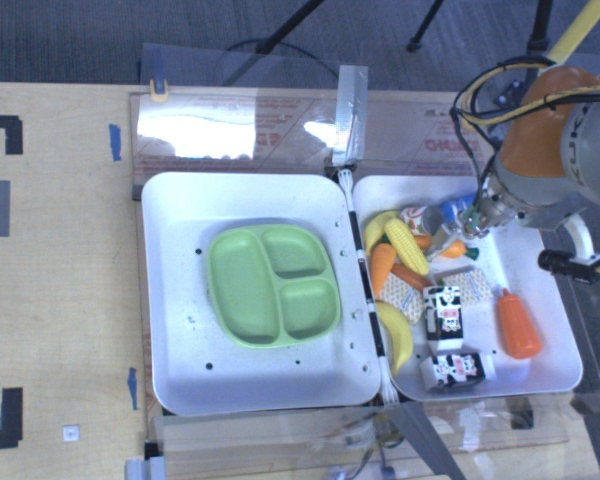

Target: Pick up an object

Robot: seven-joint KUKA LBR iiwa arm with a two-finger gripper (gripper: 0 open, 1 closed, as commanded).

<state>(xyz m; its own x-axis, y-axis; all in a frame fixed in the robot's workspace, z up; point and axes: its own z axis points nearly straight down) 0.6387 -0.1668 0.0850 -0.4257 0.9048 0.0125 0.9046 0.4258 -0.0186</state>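
A pale wooden bench carries two shallow white bins side by side, with dark carpet and tripod legs beyond its far edge. The left bin holds a green divided plate lying flat near its middle. The right bin holds a cluster of toy food: a corn cob across a banana, a carrot, a second banana, two black-and-white cartons, and an orange bottle well apart at the right. The hand hangs low at the cluster's far end, just right of the corn cob; I cannot tell how its fingers stand.
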